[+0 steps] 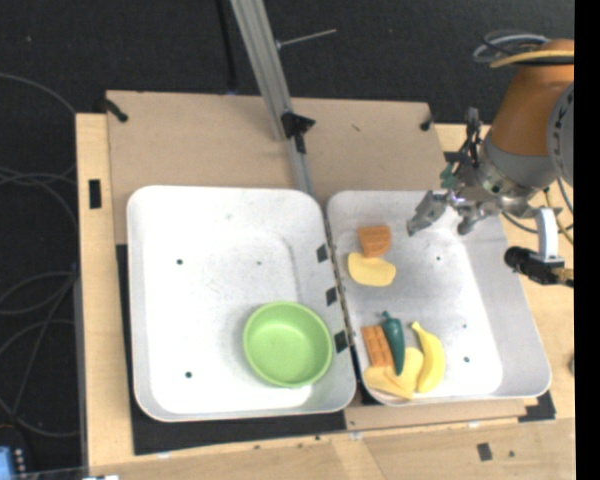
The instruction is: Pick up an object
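Note:
My gripper (pixel 443 218) hangs over the back of the right bin (pixel 480 298), its two fingers spread open with nothing between them. To its left lie an orange block (pixel 374 240) and a pale yellow piece (pixel 371 270). Near the bin's front edge are a banana (pixel 429 358), a green pepper (pixel 393 333), an orange wafer-like piece (pixel 377 345) and a yellow piece (pixel 386 382) bunched together. A green bowl (pixel 287 343) sits in the left bin (pixel 200 258) at its front right.
A slanted metal pole (pixel 265 58) rises behind the bins. The grey arm with its orange band (pixel 528 108) comes in from the right. A black fitting (pixel 528 262) sits by the right bin's right rim.

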Controlling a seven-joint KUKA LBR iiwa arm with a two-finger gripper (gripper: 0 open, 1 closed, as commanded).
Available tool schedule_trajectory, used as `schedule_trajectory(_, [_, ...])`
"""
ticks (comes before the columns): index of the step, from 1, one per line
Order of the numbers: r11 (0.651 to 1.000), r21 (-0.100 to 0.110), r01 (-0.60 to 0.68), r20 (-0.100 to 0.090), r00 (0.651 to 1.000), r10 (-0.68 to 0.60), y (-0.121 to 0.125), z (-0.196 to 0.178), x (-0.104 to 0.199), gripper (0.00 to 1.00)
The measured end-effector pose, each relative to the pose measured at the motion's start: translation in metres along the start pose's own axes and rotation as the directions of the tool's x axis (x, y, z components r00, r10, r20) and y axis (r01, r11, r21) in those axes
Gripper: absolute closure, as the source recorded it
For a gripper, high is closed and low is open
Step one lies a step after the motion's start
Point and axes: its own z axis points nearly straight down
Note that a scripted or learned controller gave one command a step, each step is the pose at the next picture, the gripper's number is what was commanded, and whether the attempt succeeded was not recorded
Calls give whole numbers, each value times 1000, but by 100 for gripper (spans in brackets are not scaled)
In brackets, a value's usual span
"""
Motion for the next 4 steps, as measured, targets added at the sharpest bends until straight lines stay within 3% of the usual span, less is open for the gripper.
schedule_trajectory(1, [1000,-1,3,1,1000,-3,6,47,5,0])
schedule_trajectory(2, [1000,-9,4,1,1000,-4,7,32,4,100])
schedule_trajectory(4, [1000,-13,5,-1,1000,-5,8,-85,9,100])
